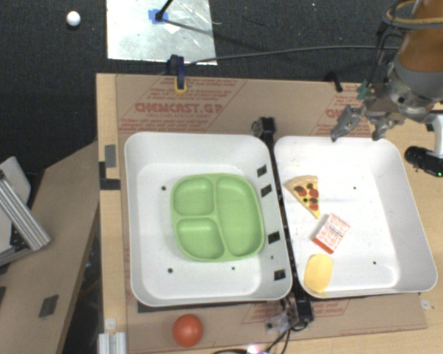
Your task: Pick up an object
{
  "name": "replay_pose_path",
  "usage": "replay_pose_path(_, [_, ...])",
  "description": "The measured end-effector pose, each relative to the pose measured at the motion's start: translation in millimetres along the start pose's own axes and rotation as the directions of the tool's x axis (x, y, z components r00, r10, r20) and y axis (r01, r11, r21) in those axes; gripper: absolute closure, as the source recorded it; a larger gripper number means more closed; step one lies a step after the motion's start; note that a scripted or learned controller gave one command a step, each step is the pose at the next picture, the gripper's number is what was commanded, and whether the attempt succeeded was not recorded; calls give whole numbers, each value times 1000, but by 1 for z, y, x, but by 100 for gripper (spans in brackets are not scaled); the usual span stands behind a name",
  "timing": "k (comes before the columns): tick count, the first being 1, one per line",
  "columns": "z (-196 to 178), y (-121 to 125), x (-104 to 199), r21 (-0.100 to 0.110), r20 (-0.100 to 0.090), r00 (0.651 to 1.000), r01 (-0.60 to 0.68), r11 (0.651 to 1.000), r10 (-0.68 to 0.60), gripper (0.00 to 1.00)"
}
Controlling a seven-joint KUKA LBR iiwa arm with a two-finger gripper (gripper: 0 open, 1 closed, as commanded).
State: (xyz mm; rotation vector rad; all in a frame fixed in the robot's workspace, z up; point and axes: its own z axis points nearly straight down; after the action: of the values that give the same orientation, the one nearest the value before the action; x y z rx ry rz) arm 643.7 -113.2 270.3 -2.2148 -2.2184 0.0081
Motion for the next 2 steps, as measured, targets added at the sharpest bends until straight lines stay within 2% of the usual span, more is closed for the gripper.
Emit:
replay_pose_path(1, [-6, 2, 0, -10, 1, 1000, 2, 1000, -2, 0])
replay_pose_path(2, [37, 6, -5, -8, 2, 1000, 0, 1000, 0, 0])
